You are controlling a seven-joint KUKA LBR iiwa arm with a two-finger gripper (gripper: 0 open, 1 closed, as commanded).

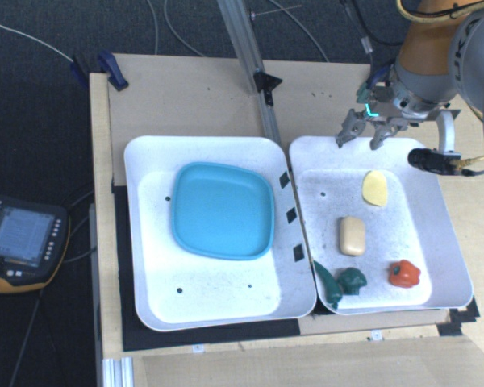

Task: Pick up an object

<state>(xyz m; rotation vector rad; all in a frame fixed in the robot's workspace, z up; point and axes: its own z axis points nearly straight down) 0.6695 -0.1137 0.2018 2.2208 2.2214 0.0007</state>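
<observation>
Your gripper hung with fingers apart, nothing between them, above the right bin's far rim. Nearest lay a pale yellow, rounded, lemon-like piece in that bin.

No text, label or number is legible on anything here.
</observation>
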